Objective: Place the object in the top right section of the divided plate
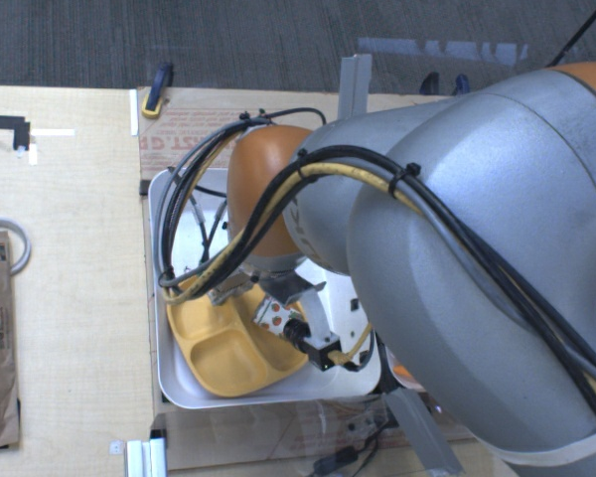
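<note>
Release should be delayed until the gripper (281, 318), above the divided plate's (222, 358) right rim, jaws' state untellable, the object possibly hidden beneath it, is centred over the plate's top right section.

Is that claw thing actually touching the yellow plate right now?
Cannot tell. In the camera view the gripper overlaps the yellow divided plate at its upper right, but the arm hides where they would meet.

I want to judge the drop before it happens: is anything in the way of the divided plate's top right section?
Nothing visible lies on the exposed sections of the yellow plate in the white bin. The arm covers its upper right part, so that section cannot be checked.
</note>
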